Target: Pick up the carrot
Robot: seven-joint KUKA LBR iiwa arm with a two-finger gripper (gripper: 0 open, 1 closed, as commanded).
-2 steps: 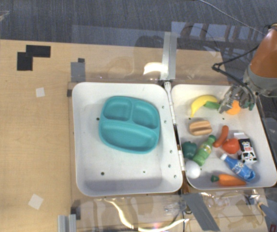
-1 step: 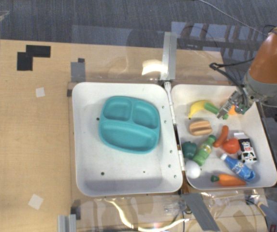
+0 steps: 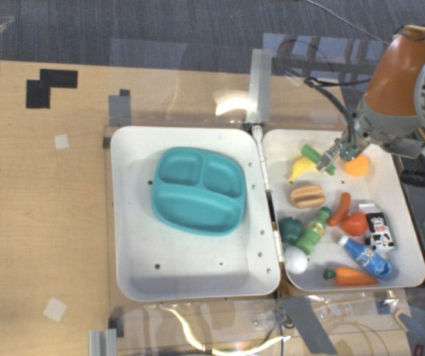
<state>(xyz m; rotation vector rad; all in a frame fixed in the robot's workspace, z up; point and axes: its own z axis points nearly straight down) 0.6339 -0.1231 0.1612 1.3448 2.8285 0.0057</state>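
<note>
Gripper (image 3: 340, 153) sits over the far part of the right bin (image 3: 414, 232), beside the orange (image 3: 357, 167) and just past the banana (image 3: 299, 168); can't tell its state from this angle. Carrot (image 3: 351, 276) lies at the near edge of that bin, well apart from the gripper, next to the blue bottle (image 3: 365, 258). Left bin (image 3: 130, 221) holds a teal divided tray (image 3: 198, 190).

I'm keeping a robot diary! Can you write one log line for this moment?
task: pick up carrot | carrot: lying at right bin's near edge, untouched | gripper: hovering at far end, beside orange | teal tray: left bin
</note>
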